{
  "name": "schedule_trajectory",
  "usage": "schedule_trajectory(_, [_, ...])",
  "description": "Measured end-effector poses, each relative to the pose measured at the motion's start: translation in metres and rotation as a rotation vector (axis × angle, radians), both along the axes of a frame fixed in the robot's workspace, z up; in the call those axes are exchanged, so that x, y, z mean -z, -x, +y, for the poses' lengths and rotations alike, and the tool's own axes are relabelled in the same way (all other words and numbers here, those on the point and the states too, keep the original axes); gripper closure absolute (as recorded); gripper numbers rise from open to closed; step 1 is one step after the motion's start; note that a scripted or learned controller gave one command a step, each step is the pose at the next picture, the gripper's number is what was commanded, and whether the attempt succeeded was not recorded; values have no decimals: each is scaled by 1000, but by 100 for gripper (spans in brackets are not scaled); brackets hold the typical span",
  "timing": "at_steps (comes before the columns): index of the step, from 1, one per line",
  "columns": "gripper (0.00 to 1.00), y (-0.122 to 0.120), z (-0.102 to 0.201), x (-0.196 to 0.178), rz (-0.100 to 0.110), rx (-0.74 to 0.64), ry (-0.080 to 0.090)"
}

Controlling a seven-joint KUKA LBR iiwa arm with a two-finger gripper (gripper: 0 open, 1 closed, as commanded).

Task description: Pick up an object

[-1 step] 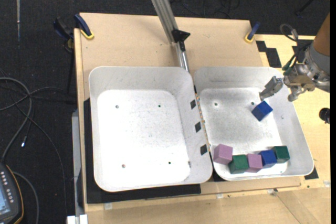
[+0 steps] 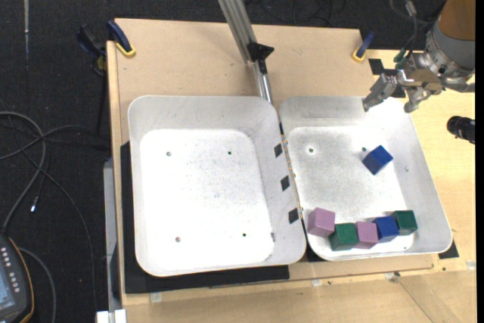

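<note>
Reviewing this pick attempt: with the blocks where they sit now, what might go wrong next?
1. Five blocks are packed in a row against the right bin's near rim, so fingers may not fit between them and could shove neighbours instead of gripping one.
2. The lone blue block sits rotated, so a poorly aligned grasp may catch its corners and let it slip.
3. The hand hangs near the bin's far rim and might clip it while descending.

Even, bright overhead light; the white bins [image 2: 204, 185] look grainy. Soft shadows are faint. Floor [image 2: 45, 4] toward nine o'clock stays dark.
</note>
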State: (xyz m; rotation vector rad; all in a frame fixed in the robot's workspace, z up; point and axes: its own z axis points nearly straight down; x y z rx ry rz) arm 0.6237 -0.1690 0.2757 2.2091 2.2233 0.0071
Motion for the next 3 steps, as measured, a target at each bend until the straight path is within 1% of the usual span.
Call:
schedule_trajectory(1, [0,-30,2,56,11,2,-2])
schedule_trajectory(2, [0,5,-45,185,14,9,-2])
schedule_trajectory(3, [100,2,-44,170,6,7,0])
